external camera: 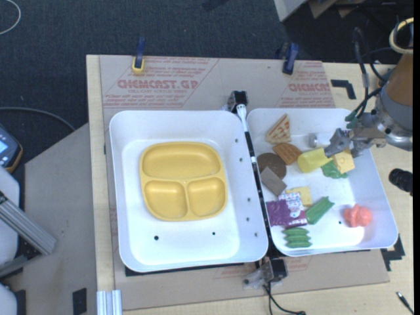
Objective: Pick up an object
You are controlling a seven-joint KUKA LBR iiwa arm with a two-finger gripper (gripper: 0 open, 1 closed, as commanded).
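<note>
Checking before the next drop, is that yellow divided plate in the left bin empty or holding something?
Empty. The yellow plate shows all three compartments bare; the toy food lies in the right bin.

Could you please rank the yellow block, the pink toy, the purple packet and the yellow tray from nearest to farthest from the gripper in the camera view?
1. Yellow block: right bin, just left of the gripper.
2. Pink toy: right bin, near its front right corner.
3. Purple packet: right bin, by its left wall.
4. Yellow tray: left bin, centre.
</note>
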